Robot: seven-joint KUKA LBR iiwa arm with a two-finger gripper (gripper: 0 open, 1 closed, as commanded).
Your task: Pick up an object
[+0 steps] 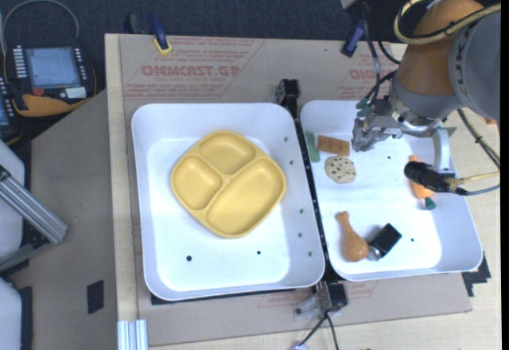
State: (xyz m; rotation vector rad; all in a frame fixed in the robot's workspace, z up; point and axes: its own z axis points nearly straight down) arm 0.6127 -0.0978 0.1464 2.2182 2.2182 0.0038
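Observation:
My gripper hangs over the back part of the right bin, just right of a brown cracker. A round chocolate-chip cookie lies a little in front of the cracker. Near the bin's front lie a toy chicken drumstick and a small black block, close together. An orange carrot with a green tip lies at the right, partly hidden by the robot's own parts. A thin green piece rests against the bin's left wall. Nothing shows between the gripper's tips.
The left bin holds a yellow divided plate at its middle. A black divider clamp sits between the bins at the back. A teach pendant lies off the bench at the far left.

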